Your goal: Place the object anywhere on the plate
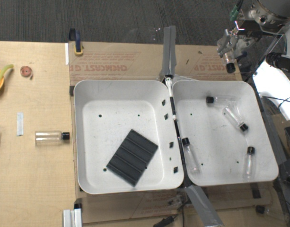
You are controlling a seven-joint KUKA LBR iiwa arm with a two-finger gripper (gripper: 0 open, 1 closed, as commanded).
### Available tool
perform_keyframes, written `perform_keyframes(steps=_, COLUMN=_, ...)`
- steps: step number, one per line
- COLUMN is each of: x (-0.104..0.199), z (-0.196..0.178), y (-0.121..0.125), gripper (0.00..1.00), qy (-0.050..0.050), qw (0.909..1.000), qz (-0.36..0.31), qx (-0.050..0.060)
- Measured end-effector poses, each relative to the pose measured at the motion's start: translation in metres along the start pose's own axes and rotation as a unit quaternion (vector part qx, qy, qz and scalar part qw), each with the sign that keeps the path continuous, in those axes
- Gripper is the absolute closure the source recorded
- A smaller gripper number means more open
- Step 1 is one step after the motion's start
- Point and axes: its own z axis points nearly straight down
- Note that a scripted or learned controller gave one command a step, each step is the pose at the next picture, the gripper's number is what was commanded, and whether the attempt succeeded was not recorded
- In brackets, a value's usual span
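Up at the far right corner of the camera view hangs my gripper (231, 56), above the bench's back edge and just beyond the rim of the right bin (263, 126). Nothing sits between its tips that I can make out, and how far apart they stand I cannot tell from this angle.

Below my gripper and toward the camera, the right bin holds four small clear vials with dark caps. One vial (218, 100) lies nearest my gripper, almost straight beneath it by the bin's back wall. A second vial (235, 118) lies a little farther on, slanted. A third vial (249, 161) rests by the bin's near right corner, and a fourth vial (189, 154) lies along the bin's left wall, well apart from my gripper.

Farther left of my gripper, across the divider, is the left bin (88, 126). On its floor lies the plate (132, 157), a dark ribbed rectangle set at a slant, toward the near side and well apart from me.

Farthest from my gripper, out on the bench (31, 183) left of both bins, lies a clear bottle (51, 136) with a dark cap, on its side.
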Motion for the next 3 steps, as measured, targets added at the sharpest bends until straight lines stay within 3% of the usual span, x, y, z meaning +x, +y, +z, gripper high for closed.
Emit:
perform_keyframes(steps=1, x=0.064, z=0.098, y=-0.098, gripper=1.00, qy=0.001, qw=0.9851, qz=-0.172, qx=0.001)
perform_keyframes(steps=2, x=0.123, z=0.069, y=0.003, gripper=1.00, qy=0.000, qw=0.9631, qz=-0.269, qx=-0.001)
perform_keyframes(steps=3, x=0.189, z=-0.043, y=0.005, gripper=1.00, qy=0.000, qw=0.9190, qz=-0.394, qx=-0.002)
